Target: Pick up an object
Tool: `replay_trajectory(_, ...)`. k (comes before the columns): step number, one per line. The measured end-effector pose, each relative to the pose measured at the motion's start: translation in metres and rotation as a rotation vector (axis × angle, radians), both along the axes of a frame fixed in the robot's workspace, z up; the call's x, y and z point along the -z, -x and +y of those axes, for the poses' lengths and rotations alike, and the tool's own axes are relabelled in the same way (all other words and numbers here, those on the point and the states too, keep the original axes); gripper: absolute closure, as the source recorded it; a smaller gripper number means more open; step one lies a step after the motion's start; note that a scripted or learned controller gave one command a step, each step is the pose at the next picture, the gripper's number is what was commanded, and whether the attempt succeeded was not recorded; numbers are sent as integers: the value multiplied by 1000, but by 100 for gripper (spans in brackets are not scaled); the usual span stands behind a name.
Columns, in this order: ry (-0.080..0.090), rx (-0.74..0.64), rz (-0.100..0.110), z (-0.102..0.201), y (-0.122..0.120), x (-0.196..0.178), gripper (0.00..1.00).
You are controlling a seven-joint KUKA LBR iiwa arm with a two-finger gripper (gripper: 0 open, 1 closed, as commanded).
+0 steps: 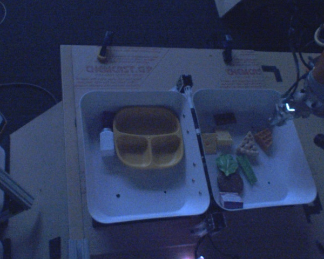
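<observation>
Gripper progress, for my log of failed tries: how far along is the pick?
Done: the gripper has reached the right bin's far right rim. In hand: nothing visibly between its fingers. Left: closing on and lifting an item; the orange wedge lies nearest, untouched.

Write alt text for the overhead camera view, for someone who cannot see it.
In dim bluish light, a grey robot arm's tool hovers at the far right edge of the right shallow white bin, which holds small toy food pieces, among them an orange waffle-patterned wedge and a green leaf-shaped piece. The left shallow white bin holds a yellow divided plastic plate and a small white bottle.
</observation>
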State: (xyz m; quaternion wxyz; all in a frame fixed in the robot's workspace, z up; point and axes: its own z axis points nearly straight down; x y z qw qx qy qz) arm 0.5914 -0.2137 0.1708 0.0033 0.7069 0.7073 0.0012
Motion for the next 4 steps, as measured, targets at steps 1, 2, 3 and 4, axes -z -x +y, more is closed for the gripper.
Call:
replay_trajectory(1,0,-1,-1,0,-1,-54,100)
replay_trajectory(2,-5,-3,9,45,10,-47,100)
replay_trajectory(3,-6,-5,9,104,18,-40,100)
replay_trajectory(4,-6,-6,7,156,20,-51,100)
